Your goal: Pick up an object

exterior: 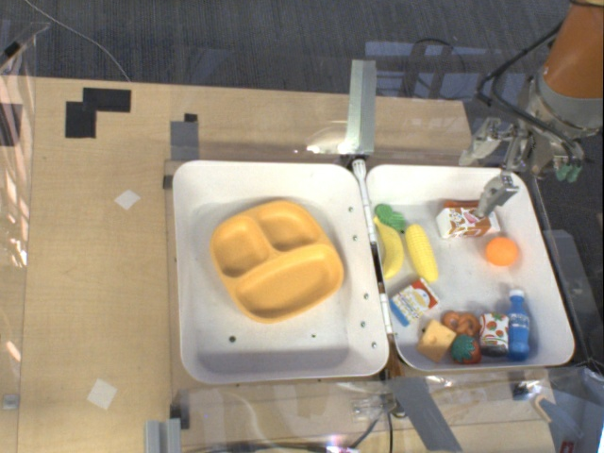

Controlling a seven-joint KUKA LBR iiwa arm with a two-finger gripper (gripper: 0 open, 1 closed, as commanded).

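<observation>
I see the pale wooden tabletop [94,281] carrying two shallow white bins side by side, the left bin [193,281] and right bin [557,300] touching along their inner rims. Black tape pieces [92,109] lie near its far-left corner.

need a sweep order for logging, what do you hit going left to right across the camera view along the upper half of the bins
yellow divided plate → green toy vegetable → corn cob → small carton → gripper, just above the carton's right end → orange ball
</observation>
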